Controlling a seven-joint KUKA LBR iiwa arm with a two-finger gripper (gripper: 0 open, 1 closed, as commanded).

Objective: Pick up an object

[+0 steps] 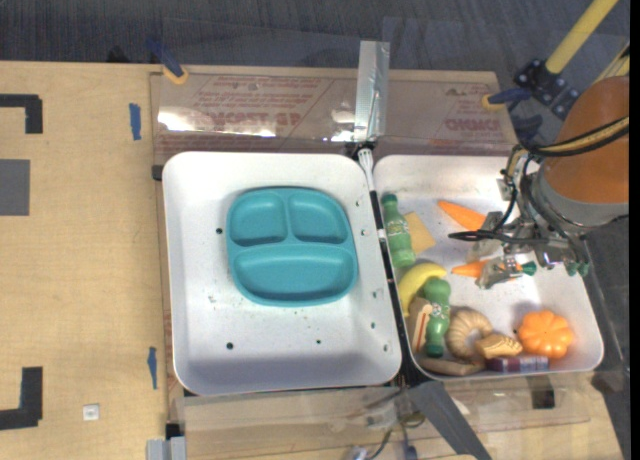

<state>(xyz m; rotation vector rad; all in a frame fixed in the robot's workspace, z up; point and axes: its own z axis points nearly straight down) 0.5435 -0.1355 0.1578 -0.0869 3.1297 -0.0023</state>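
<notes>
While my tool [490, 260] hovers low in the right bin [585, 298] near its right edge, I cannot tell its state. Candidate objects lie along the bin's left and front edges; the pumpkin [545, 333] sits at the front right corner. Nothing is lifted yet; the pick remains.

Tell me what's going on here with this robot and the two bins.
A grey robot arm reaches in from the right over the right bin, which holds toy food: a carrot, a small pumpkin, a green bottle and more piled along its left and near sides. Its end effector sits low beside a small orange piece; nothing is clearly lifted yet. The left bin holds a teal divided plate.
</notes>
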